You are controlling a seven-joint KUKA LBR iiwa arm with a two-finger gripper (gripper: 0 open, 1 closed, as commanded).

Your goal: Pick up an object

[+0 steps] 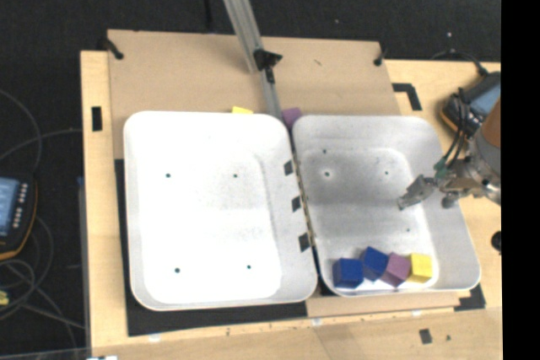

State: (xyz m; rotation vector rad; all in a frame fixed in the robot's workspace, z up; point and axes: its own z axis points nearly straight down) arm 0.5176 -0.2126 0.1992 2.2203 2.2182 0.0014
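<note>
Here, a dark handheld device (15,215) is seen at the left edge of the frame, off the table (97,139). The left bin (211,206) is seen in the centre-left of the frame, and a yellow block (242,110) lies just behind its far rim. A purple block (291,115) is lodged behind the seam between the bins. In the right bin (371,156), along the near wall at lower right, four blocks are grouped: a blue block (348,271), a dark blue block (375,260), a purple cube (396,268) and a yellow cube (420,267). The tool (415,193) is seen over the right bin's right part, well apart from these blocks; whether it is open or closed cannot be told.
</note>
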